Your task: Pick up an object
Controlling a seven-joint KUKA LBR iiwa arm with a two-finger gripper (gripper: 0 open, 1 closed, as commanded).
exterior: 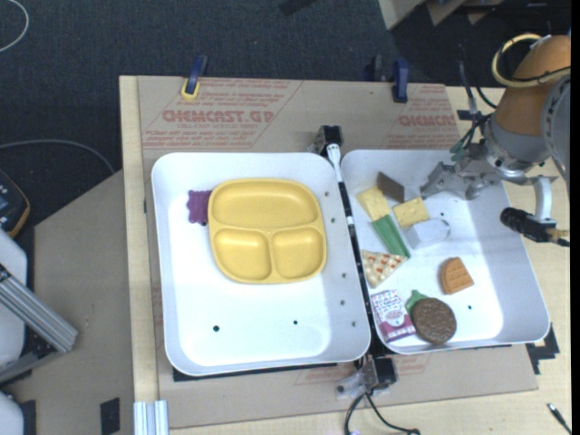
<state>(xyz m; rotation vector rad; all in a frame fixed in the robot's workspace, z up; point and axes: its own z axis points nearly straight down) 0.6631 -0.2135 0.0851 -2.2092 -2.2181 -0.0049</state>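
Dark carpet (82, 34) covers the floor around the surface (272, 107), a pale board printed with red lettering and held at its far edge by a yellow clamp (191, 84) and a blue clamp (399, 78). Far left of the end effector, the left bin (181, 315) holds a yellow divided tray (267, 229) with a purple piece (197, 207) touching its left side. A black cable (343, 198) runs down the seam between the two bins. In the right bin (517, 279), left of and nearer the camera than the end effector, lie a brown block (391, 186), a yellow wedge (372, 203), a yellow cheese piece (410, 212), a green stick (391, 236), a white piece (429, 232), a waffle slice (381, 265), a small printed packet (390, 309), a round brown cookie (434, 321) and an orange bread piece (456, 275). The end effector (450, 178) hangs over the far part of the right bin, just right of the brown block; whether it is wide or narrow cannot be told, and nothing is seen gripped in it.
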